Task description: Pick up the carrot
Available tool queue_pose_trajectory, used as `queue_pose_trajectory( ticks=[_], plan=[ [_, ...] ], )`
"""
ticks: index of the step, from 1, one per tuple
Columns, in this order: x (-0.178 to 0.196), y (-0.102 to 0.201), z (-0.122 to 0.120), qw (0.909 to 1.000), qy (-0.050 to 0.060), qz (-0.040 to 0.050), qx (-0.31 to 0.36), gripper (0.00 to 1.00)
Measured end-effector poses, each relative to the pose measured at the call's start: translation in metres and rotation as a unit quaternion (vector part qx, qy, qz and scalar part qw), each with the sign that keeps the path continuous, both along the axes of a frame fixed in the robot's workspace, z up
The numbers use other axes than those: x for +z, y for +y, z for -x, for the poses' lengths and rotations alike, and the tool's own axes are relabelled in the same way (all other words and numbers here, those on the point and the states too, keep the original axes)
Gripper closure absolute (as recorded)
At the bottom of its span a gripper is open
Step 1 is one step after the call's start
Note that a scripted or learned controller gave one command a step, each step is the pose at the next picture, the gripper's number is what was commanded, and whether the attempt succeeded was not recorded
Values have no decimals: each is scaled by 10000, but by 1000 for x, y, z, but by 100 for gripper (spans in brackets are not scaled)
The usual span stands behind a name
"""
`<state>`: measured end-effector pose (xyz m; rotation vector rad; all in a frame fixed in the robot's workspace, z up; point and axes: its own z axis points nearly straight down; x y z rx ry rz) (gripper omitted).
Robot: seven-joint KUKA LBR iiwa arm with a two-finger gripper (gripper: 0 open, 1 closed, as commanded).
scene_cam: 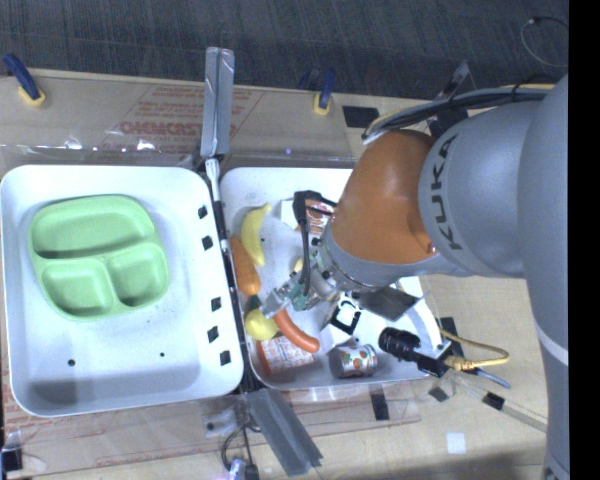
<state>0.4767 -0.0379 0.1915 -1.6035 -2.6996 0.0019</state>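
Plainly, "KUKA" reads in white on the grey arm [480, 183]. The gripper [298, 290] sits low in the right bin [280, 180], just above the carrot [296, 332]; whether it is apart or closed I cannot tell.

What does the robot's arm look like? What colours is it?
The arm is big, round and smooth, mostly grey, with a shiny orange band near the wrist. Dark letters on the grey part spell KUKA. Black cables run along its top. The end effector is small, with wires and metal parts.
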Motion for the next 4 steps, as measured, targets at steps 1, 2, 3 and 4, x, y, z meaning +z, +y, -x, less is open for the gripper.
queue_pose_trajectory(
  ticks=[1, 2, 3, 4],
  plan=[
    [0, 94, -20, 9997, 3, 4, 260, 100],
    [-1, 25, -1, 9992, 9, -2, 399, 100],
    [125, -33, -18, 9974, -15, 2, 722, 100],
    [125, -32, -18, 9974, -13, 1, 726, 0]
  ],
)
